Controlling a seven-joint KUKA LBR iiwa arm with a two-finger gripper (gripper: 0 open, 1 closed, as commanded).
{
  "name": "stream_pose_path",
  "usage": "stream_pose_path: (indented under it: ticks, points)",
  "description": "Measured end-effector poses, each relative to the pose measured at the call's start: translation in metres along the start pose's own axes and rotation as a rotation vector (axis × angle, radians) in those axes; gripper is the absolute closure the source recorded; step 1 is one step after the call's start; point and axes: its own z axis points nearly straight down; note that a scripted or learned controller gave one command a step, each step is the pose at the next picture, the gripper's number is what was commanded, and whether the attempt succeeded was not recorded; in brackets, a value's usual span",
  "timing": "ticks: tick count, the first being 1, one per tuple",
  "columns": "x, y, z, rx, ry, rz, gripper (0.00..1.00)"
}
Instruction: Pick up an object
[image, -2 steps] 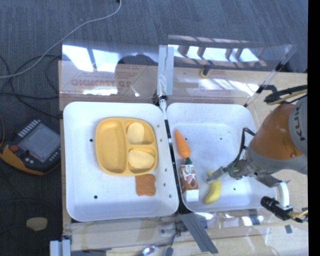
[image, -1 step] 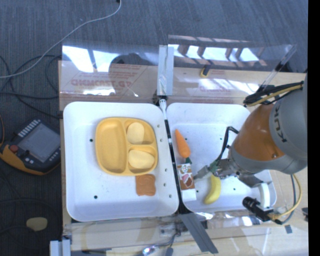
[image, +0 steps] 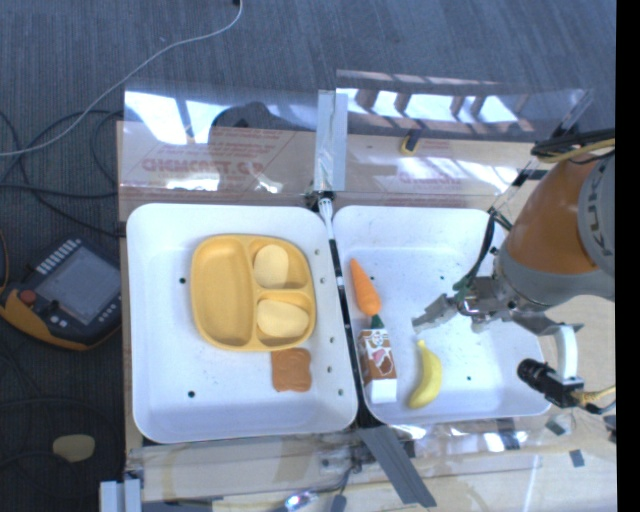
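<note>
The gripper (image: 437, 312) hung open and empty over the right bin (image: 450, 235), just above the banana (image: 427, 377), probably lining up a grasp. A carton (image: 378, 357) and carrot (image: 365, 287) lay against that bin's left wall; the tray (image: 225, 295) sat in the left bin (image: 160, 330).

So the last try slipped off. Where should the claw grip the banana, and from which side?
Grip the banana across its thick middle, coming straight down from above. It lies flat and apart from the carton, so its long curved sides are free for one finger each.
</note>
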Motion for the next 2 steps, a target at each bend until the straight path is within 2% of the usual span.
stream_pose_path:
  ticks: [1, 2]
  points:
    - [0.001, 0.0, -0.008, 0.003, 0.001, -0.002, 1.0]
    - [0.044, 0.003, -0.017, -0.001, 0.003, -0.277, 1.0]
